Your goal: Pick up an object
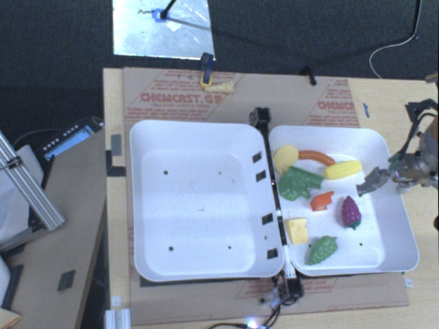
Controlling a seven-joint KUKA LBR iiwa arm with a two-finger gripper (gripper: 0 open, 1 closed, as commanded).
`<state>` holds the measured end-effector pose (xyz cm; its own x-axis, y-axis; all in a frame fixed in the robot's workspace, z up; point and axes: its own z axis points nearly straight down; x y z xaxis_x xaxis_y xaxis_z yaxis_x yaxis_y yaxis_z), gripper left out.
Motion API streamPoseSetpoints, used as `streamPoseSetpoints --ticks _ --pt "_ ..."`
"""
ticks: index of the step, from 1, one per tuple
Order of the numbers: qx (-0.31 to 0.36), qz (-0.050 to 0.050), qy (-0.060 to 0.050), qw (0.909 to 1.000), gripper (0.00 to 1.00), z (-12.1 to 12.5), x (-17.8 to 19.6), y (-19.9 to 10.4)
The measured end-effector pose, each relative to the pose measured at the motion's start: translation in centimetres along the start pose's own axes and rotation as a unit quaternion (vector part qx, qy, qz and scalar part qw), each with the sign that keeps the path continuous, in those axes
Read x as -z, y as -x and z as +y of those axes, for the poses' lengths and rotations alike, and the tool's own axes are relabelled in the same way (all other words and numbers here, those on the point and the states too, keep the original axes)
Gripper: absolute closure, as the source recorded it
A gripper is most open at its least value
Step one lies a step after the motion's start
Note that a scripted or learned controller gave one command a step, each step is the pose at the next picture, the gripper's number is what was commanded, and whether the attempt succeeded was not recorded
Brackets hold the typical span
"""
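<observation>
From my remote seat I see the gripper [370,182] reaching in from the right over the right bin [396,252], its grey tip low above the white floor near the bin's right wall. I cannot tell how the pincer stands; the tip reads as a single grey blur from this slanted angle. Nothing sits visibly within it. Just to its left and a little farther from me lies the yellow corn cob [343,169], the closest object to the tip. Below and slightly left of the pincer rests the purple grape bunch [350,212], near but apart from it. Farther left is the small orange piece [322,200], and beyond that the dark green leafy vegetable [299,183], which touches the yellow lemon-shaped fruit [285,157] at the bin's far left. An orange carrot-like piece [316,157] arcs between the lemon shape and the corn cob, up and left of the pincer. Toward me and left of the tip lie the pale yellow cheese block [297,230] and the light green bumpy fruit [322,249], both well apart from it. The left bin [147,204] lies far to the pincer's left, past the black hinge strip [273,204] that joins the two bins.
</observation>
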<state>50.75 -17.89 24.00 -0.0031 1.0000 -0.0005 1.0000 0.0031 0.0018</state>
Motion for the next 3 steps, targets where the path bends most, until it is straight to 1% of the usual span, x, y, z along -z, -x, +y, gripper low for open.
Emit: streamPoseSetpoints --ticks 1,2,3 --pt "0.0 0.003 -0.006 1.0 0.0 -2.4 -13.5 -4.1" --pt "0.0 0.0 0.001 1.0 1.0 -2.0 -11.7 -3.8" --pt "0.003 0.002 -0.001 1.0 1.0 -2.0 -14.2 -9.1"
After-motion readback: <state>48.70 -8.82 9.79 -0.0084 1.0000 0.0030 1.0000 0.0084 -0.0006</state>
